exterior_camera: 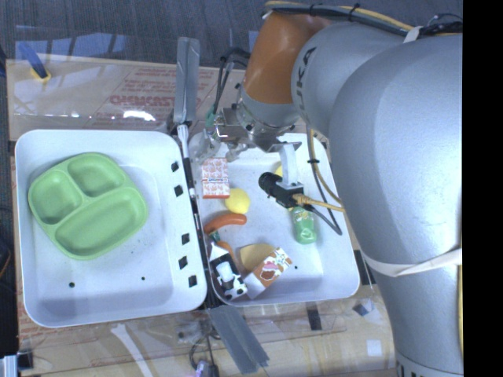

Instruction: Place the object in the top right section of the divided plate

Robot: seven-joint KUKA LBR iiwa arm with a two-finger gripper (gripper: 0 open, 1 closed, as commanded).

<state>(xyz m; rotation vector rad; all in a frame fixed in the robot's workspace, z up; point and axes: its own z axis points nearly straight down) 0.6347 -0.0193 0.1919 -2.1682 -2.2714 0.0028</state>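
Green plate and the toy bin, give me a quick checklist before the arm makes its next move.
1. Green divided plate sits flat in the left bin: ok.
2. Top right section of the plate free: ok.
3. Toys lie in the right bin, among them a yellow ball and a sausage: ok.
4. Gripper over the right bin's far end: ok.
5. Object between the fingers: cannot tell.

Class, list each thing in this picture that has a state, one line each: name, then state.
Green divided plate: upright in left bin, nothing in its sections.
Yellow ball: loose in right bin.
Sausage: lying flat.
Green bottle: on its side.
End effector: over right bin's far edge.
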